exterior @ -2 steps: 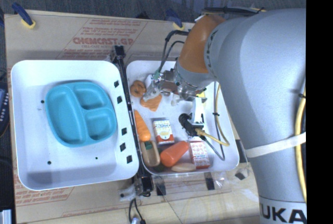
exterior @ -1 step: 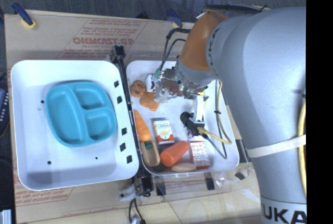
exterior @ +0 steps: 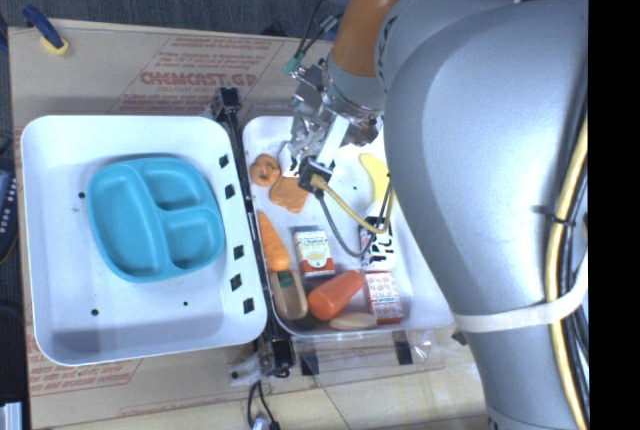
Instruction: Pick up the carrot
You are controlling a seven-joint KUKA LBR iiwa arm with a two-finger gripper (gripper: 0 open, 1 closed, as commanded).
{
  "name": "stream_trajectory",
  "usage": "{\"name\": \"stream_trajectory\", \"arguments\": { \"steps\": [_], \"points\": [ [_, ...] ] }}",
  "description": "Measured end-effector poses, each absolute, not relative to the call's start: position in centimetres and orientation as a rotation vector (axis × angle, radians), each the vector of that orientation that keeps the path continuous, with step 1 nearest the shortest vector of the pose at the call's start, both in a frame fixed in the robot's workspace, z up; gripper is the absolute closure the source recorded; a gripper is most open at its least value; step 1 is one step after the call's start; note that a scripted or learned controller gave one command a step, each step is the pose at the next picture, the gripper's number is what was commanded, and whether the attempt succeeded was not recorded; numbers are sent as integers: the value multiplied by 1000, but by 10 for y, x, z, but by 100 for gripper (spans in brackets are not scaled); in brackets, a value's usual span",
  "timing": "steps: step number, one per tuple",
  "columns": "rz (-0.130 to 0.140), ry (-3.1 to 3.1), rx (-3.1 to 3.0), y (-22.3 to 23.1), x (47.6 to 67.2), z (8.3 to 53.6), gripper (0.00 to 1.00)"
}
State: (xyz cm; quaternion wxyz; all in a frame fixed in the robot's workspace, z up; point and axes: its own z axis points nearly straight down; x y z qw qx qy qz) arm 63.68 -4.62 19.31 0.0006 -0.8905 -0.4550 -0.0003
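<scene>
Grey arm (exterior: 480, 148) reaches over right bin (exterior: 425, 303). Left bin (exterior: 40, 218) holds blue divided tray (exterior: 155, 216). Gripper (exterior: 310, 158) hovers above bin's far end; jaw state unclear. Carrot (exterior: 273, 240) lies along right bin's left wall, apart from gripper.

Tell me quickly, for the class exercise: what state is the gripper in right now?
Gripper: cannot be told whether it is open or closed. It sits over the right bin near the far end, and the carrot lies apart from it, not held.
</scene>
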Motion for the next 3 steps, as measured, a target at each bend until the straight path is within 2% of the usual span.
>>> {"name": "stream_trajectory", "arguments": {
  "steps": [1, 2, 3],
  "points": [
    [3, -1425, -2797, -47, 636, 192, 0],
    [10, -1278, -2864, 1, 616, 190, 0],
    [8, -1572, -2716, -28, 530, 194, 0]
  ]
}}
